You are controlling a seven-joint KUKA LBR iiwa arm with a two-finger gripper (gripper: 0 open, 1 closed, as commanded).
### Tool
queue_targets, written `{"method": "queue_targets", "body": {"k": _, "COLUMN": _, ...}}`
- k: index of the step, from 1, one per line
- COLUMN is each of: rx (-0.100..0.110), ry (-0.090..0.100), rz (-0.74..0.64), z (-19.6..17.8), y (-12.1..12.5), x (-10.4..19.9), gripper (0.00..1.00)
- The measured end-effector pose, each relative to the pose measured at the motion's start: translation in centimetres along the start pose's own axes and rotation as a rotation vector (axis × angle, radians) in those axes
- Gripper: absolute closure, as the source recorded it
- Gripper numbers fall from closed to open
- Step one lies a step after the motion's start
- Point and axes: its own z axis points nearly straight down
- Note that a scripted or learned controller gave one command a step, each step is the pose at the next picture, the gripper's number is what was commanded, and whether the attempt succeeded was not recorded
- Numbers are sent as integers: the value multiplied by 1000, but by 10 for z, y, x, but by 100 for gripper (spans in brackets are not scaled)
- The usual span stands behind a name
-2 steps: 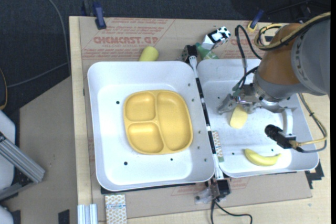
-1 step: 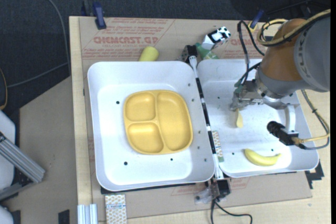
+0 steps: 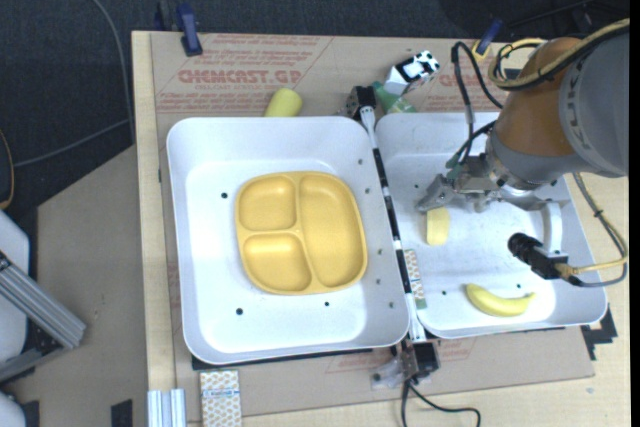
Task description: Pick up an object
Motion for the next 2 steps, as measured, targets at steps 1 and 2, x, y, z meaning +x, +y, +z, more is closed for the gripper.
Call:
{"method": "queue_targets", "body": {"k": 1, "rx": 5, "ry": 2, "rz": -1, "z": 11, "y": -13, "x": 17, "gripper": 0}}
{"method": "queue_targets", "body": {"k": 2, "rx": 3, "ry": 2, "rz": 0, "z": 1, "y": -13, "x": 16, "gripper": 100}}
